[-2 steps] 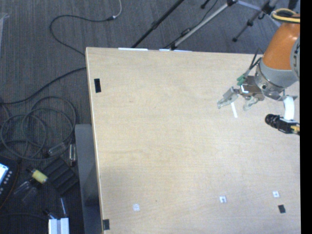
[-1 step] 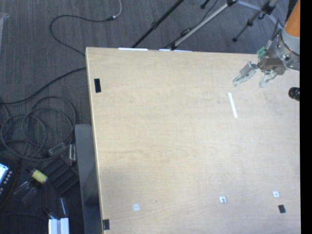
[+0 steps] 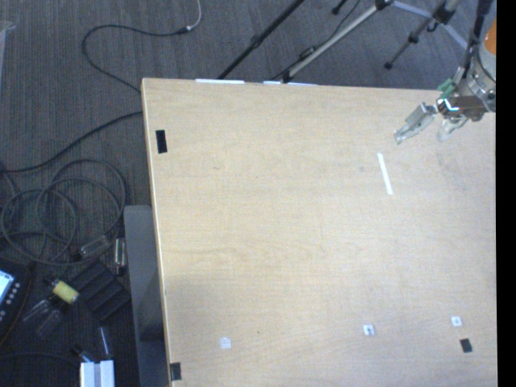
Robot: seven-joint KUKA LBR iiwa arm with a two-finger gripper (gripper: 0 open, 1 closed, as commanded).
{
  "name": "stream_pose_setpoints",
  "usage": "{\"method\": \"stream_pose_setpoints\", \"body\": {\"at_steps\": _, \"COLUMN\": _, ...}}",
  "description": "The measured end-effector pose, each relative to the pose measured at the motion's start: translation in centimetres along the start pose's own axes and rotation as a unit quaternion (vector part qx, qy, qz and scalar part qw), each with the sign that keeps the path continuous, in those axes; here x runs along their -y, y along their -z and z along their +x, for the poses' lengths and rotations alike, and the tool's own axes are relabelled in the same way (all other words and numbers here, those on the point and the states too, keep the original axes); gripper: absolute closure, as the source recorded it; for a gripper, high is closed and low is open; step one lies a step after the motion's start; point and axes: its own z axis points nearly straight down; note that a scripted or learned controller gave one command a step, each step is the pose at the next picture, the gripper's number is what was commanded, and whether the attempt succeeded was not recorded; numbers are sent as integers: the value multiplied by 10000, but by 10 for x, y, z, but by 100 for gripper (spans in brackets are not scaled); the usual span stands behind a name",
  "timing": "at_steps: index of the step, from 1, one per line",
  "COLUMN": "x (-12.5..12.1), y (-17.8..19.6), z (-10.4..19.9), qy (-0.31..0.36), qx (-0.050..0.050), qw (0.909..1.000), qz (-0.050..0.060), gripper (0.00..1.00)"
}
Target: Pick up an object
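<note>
**End effector spread, holding nothing**

End effector [image 3: 423, 126] at upper right over bare table [image 3: 282, 232], fingers apart, nothing between them. Arm cut off at right edge. Thin white strip [image 3: 385, 173] lies just below; identity unclear.

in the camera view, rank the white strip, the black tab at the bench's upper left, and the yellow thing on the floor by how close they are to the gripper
From the gripper, at the bench's upper right:
1. White strip, on the benchtop just below and left of it.
2. Black tab, far across at the bench's left edge.
3. Yellow thing, on the floor past the bench's left side, among cables.
</note>
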Motion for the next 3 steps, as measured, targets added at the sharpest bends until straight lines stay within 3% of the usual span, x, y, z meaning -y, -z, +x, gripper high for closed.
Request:
{"method": "stream_pose_setpoints", "body": {"at_steps": 1, "x": -4, "y": 124, "z": -1, "qy": -1882, "qx": 0, "qw": 9821, "qz": 9, "gripper": 0}}
{"method": "stream_pose_setpoints", "body": {"at_steps": 2, "x": -31, "y": 26, "z": 23, "qy": -2092, "qx": -3, "qw": 9779, "qz": 18, "gripper": 0}}
{"method": "stream_pose_setpoints", "body": {"at_steps": 3, "x": -32, "y": -88, "z": 3, "qy": -1672, "qx": -7, "qw": 9859, "qz": 18, "gripper": 0}}
